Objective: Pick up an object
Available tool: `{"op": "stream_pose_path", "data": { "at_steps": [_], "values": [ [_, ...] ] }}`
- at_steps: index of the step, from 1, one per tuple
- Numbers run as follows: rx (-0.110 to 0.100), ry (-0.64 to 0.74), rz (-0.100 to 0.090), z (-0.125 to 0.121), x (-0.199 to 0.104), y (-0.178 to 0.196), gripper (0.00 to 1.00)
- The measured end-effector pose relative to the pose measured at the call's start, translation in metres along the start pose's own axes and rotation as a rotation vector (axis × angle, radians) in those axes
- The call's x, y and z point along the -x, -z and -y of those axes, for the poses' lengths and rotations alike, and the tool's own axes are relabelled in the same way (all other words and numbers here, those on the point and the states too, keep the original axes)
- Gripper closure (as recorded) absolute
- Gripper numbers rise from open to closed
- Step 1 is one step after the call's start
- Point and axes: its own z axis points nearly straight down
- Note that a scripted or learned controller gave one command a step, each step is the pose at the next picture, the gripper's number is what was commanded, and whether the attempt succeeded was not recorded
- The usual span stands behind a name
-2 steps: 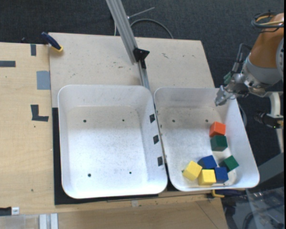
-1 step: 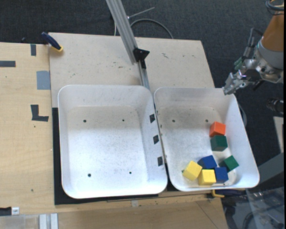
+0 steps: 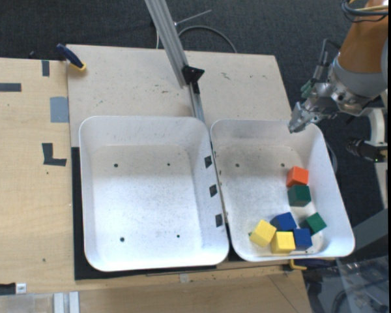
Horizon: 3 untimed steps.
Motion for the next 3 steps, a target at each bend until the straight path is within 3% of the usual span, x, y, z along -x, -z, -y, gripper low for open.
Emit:
{"op": "stream_pose_path", "data": {
  "at_steps": [2, 3],
  "values": [
    [-0.003, 0.000, 0.000, 0.040, -0.110, -0.021, 1.00],
    [-0.002, 0.001, 0.000, 0.048, -0.167, -0.033, 1.00]
  ]
}}
